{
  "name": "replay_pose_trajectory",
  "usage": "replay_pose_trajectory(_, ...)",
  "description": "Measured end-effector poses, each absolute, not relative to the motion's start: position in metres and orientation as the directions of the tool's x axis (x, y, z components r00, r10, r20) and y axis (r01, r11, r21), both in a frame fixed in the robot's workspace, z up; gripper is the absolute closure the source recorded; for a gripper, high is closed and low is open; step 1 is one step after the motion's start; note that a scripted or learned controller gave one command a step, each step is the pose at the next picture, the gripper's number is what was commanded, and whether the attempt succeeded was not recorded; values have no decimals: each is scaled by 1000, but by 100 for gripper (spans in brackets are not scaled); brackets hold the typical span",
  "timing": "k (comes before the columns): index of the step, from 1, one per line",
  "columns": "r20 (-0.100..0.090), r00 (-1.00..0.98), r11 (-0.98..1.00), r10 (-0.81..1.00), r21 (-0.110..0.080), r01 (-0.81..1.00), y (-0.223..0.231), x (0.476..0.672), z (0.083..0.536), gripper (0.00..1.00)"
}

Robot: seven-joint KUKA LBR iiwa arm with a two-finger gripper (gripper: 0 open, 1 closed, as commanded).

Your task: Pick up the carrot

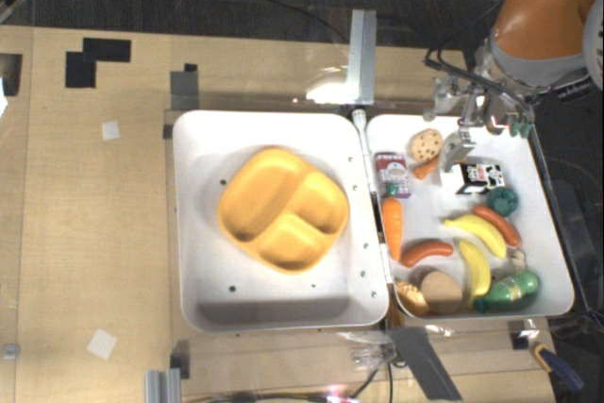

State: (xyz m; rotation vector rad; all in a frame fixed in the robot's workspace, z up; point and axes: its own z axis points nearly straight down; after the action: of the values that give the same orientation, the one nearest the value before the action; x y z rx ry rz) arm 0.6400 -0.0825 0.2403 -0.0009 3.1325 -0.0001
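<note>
The carrot (392,224) is orange and tapered. It lies lengthwise along the left wall of the right bin (557,250), just below a small pink-labelled can (392,173). My gripper (462,139) hangs over the back of the right bin, near a round cookie (426,143) and a black-and-white box (479,175). It is above and to the right of the carrot, well apart from it, and nothing is visibly held in it.
The right bin also holds two bananas (477,245), two red sausages (427,250), a green broccoli piece (503,199), a brown potato (442,286) and a green vegetable (510,288). A yellow divided plate (283,208) sits in the left bin (198,297).
</note>
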Motion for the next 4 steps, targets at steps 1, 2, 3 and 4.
replay_pose_trajectory(1,-5,-1000,1000,-18,0,-18,-71,545,202,0)
replay_pose_trajectory(2,-11,-904,904,427,4,427,-82,518,90,0)
replay_pose_trajectory(3,-13,-942,942,336,2,336,-140,577,135,0)
replay_pose_trajectory(4,-12,-977,977,214,2,214,-81,555,90,0)
